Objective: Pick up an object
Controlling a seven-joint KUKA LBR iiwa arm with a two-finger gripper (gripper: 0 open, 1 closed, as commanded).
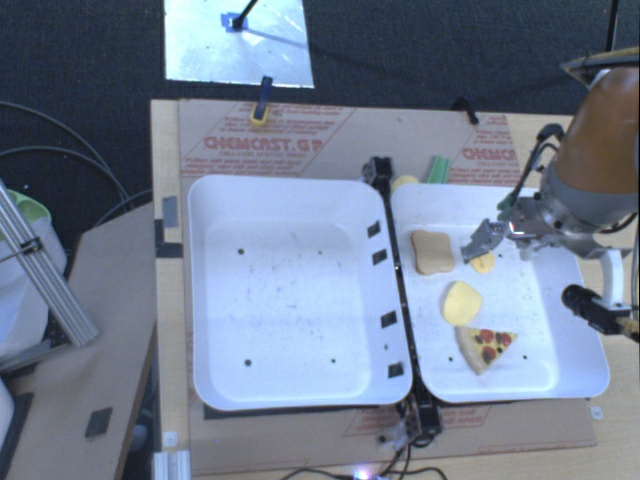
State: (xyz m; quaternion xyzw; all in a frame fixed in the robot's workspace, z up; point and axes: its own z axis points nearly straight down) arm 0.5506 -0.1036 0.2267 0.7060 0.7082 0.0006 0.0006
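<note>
Two shallow white plastic bins sit side by side on the bench point(300, 128), touching along their inner walls. In the right bin point(575, 373) a tan square bread slice point(433, 252) lies near the dividing wall, with a small yellow round piece point(484, 263) just to its right. In front of these lies a pale yellow oval chip point(461, 303), and in front of that a triangular pizza slice point(485, 346). The left bin point(220, 208) lies beside them.

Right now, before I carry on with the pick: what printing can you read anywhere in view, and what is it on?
"CHEMCAST. G P": red print on the brown board under the bins, upper left.
"CHEMCAS...": same red print at upper right, slanted, its end cut off by the right bin.
Smaller red lines beneath both: too blurred to read.
</note>
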